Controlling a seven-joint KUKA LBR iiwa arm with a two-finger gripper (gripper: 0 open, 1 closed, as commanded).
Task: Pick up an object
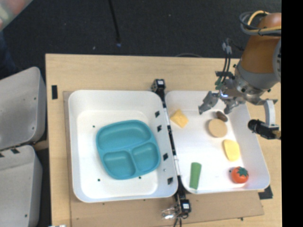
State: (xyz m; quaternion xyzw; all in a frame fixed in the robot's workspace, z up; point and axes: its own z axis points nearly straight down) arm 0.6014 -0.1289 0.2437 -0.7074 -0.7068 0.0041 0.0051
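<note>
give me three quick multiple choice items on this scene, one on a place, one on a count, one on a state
1. Where does the teal tray lie?
A. left bin
B. right bin
C. on the bench outside the bins

2. How many things lie in the right bin?
A. two
B. four
C. six

3. How does the pincer stand?
A. open, above the bin
B. shut on the tomato
C. shut on the tray

Answers:
1 A, the tray sits in the left bin.
2 C, there are a yellow wedge, a tan disc, a small brown piece, a yellow block, a green stick and a tomato.
3 A, its fingers are spread with nothing between them.
</note>
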